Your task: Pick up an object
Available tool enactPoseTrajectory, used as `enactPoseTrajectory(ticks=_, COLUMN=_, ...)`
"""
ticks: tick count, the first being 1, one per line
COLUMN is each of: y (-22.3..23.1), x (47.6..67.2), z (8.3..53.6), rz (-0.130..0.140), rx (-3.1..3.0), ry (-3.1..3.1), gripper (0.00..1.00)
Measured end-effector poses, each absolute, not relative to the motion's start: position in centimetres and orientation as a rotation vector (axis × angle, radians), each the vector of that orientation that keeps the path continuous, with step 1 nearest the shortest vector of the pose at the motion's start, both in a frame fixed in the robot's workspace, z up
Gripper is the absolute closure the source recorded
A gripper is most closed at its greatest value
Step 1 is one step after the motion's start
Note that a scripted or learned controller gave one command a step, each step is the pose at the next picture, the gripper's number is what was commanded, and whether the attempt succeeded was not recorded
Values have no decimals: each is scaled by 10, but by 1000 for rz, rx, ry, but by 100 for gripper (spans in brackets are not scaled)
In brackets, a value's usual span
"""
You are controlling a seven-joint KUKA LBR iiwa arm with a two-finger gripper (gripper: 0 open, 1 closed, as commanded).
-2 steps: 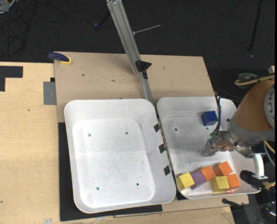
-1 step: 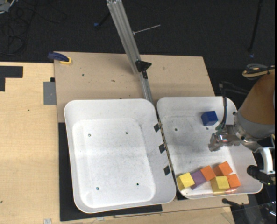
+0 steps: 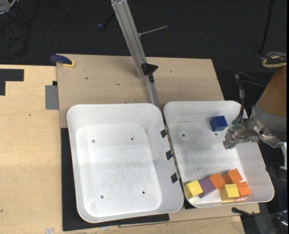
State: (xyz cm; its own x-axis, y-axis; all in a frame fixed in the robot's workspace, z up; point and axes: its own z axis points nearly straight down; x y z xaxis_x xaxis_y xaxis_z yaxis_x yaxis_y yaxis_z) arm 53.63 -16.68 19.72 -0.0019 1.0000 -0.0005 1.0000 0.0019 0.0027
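A blue block (image 3: 218,123) lies alone in the upper part of the right bin (image 3: 198,150). Along that bin's near edge sits a cluster of blocks: a yellow one (image 3: 194,188), a purple one (image 3: 206,188), orange ones (image 3: 216,181) and another yellow one (image 3: 229,192). My gripper (image 3: 230,140) hangs over the right side of this bin, just below and to the right of the blue block and apart from it. Nothing shows between its fingers, and their spread is too small to read.
The left bin (image 3: 117,162) sits beside the right one, with black clips (image 3: 167,154) along the shared rim. A slanted aluminium rail (image 3: 134,45) rises behind the bins. The arm's orange band (image 3: 276,94) stands at the right edge.
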Motion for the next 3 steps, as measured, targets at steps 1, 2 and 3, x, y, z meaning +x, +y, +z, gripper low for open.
enactPoseTrajectory(ticks=1, y=-168, x=537, z=234, rz=1, rx=2218, ry=2223, gripper=100)
enactPoseTrajectory(ticks=2, y=-112, x=545, z=241, rz=2, rx=2217, ry=2229, gripper=100)
enactPoseTrajectory(ticks=3, y=-58, x=550, z=229, rz=-1, rx=2220, ry=2230, gripper=100)
